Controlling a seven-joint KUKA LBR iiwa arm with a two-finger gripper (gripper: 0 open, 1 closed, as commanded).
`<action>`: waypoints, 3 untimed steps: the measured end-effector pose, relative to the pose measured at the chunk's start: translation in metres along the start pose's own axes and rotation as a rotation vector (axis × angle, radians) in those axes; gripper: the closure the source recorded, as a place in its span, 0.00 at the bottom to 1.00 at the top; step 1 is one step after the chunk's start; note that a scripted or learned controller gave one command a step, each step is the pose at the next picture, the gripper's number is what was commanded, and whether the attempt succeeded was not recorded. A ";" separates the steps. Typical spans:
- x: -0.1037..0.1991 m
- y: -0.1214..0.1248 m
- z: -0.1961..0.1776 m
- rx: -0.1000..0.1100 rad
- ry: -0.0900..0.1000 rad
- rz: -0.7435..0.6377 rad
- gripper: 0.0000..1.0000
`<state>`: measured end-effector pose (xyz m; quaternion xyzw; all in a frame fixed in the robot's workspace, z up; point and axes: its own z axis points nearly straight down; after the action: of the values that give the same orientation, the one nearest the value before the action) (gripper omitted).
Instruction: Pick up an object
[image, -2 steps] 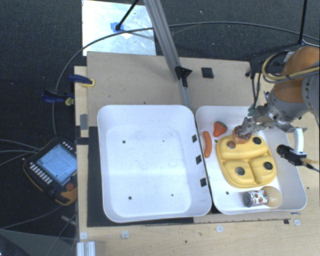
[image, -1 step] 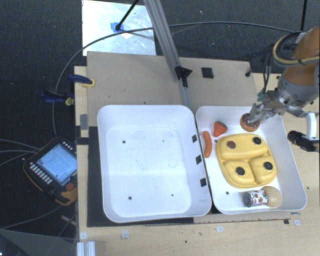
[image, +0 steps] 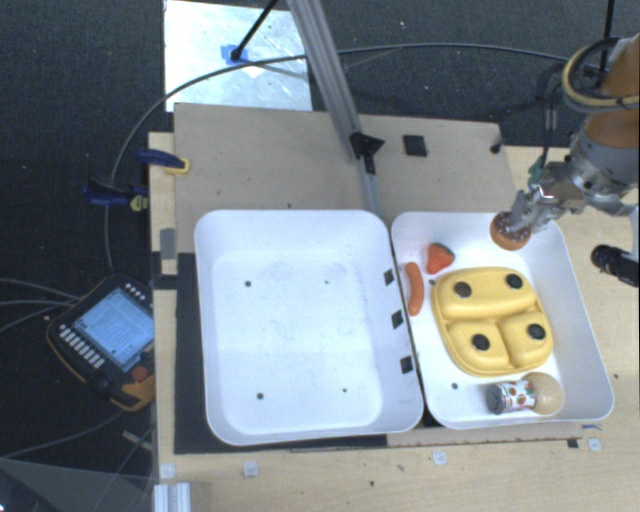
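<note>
**benchguy:** Camera view has the grey two-finger gripper (image: 522, 222) down at the far corner of the right-hand shallow white bin (image: 590, 330), right over a small round orange-brown object (image: 508, 233). Honestly can't tell whether it's got hold of it.

**pickfan:** Same, can't tell. That corner piece looks like the target though. I'd go straight up and slow, since the bin wall is just beside it. The big yellow moulded tray with dark dots (image: 493, 318), orange wedge (image: 438, 258) and orange carrot-shaped stick (image: 413, 287) sit apart, so no snagging risk.
</note>
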<state>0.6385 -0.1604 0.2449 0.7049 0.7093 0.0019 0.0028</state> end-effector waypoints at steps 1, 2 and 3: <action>0.000 0.002 -0.042 0.000 0.000 0.000 1.00; 0.040 -0.014 -0.040 0.005 0.002 -0.002 1.00; 0.081 -0.031 -0.038 0.006 0.002 -0.002 1.00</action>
<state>0.6064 -0.0795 0.2824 0.7041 0.7101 0.0004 -0.0001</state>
